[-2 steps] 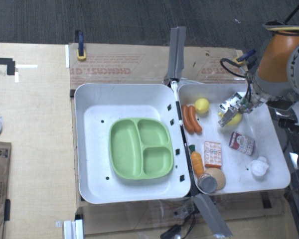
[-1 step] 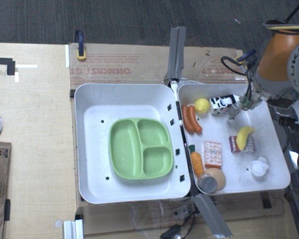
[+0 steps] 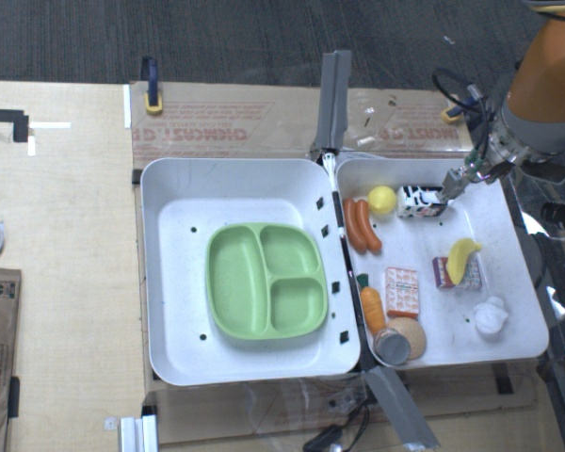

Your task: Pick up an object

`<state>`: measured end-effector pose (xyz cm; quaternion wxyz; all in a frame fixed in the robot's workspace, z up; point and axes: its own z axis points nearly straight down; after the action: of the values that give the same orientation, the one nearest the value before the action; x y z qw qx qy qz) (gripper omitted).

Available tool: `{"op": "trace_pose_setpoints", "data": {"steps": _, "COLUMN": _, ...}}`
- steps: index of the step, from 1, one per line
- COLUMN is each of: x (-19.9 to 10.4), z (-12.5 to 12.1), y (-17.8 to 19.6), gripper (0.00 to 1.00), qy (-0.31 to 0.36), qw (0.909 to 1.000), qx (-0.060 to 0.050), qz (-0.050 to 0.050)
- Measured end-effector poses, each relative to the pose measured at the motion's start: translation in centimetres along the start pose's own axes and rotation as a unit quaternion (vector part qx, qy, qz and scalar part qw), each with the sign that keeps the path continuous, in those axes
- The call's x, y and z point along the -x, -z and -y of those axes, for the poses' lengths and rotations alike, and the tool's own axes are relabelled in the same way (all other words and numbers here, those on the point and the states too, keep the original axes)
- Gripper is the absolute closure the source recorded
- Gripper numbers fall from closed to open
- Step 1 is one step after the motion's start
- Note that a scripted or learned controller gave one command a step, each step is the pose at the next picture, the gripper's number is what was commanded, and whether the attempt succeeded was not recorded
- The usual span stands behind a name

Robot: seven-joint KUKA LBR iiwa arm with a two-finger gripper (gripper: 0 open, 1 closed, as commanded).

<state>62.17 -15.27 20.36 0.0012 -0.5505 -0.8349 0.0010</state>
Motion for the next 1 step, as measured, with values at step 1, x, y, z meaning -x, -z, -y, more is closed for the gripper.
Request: {"op": "trace_pose_setpoints", "data": {"steps": 1, "x": -1.87, "z": 1.48, "y": 1.48, "gripper": 1.0, "qy": 0.116, "qw": 0.9933, "qx": 0.0, "qz": -0.001}}
